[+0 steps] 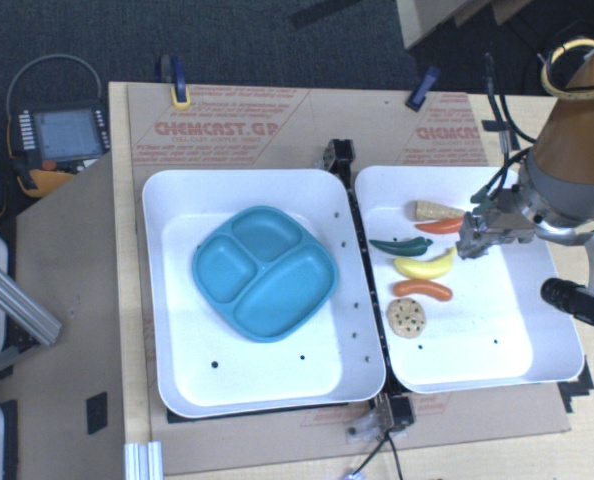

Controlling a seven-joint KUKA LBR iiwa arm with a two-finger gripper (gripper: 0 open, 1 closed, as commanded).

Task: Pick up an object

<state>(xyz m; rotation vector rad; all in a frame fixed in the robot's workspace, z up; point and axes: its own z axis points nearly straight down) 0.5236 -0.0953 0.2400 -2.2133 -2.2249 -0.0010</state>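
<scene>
Progress: nothing lifted yet; grasp and lift remain, by my reading.
Gripper: grey two-finger gripper (474,238) low in right shallow white bin (507,358), just beside yellow plastic banana (424,264); jaws' state cannot tell.
Right bin: banana, green pepper (399,245), orange carrot (438,226), tan cone (432,209), orange-red sausage (422,289), round cookie (406,317).
Left bin (177,268): blue three-compartment plastic plate (265,272).

This is a robotics lab, not a home. A teach pendant (65,133) with its looped cable lies on the dark carpet (237,18), clamps (180,86) pin a printed cardboard sheet (217,120) to the counter (127,268), and aluminium framing (17,303) juts in beside two white bins (167,268).
</scene>
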